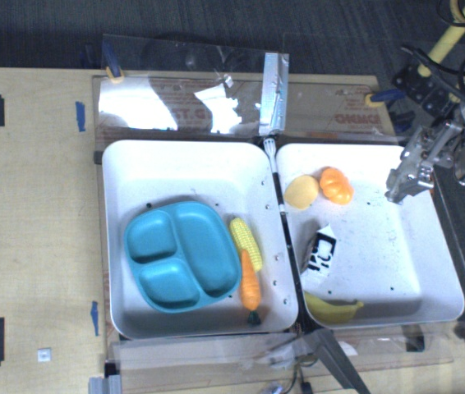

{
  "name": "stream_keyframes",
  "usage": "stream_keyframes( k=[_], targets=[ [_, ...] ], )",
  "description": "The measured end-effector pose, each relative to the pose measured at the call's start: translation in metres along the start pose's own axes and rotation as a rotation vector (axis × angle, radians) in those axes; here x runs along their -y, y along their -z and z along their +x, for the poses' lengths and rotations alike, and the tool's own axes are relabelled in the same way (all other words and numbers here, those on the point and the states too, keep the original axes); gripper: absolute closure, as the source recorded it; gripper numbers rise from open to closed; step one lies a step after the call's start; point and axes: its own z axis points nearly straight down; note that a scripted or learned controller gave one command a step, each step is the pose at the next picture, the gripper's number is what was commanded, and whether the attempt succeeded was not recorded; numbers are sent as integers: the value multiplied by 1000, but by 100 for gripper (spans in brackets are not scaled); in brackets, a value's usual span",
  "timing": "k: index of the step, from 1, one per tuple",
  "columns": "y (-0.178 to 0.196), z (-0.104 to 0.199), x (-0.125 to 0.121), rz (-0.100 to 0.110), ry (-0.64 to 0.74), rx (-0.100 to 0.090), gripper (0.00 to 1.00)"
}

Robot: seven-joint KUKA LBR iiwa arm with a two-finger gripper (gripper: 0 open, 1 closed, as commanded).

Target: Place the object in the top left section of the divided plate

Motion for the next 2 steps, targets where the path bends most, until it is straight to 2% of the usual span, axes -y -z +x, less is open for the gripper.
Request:
stream_keyframes(
  k=[1, 2],
  targets=[
    [-158, -32, 61, 2, -103, -6, 100],
    [-326, -36, 110, 0, -104, -9, 100]
  ],
)
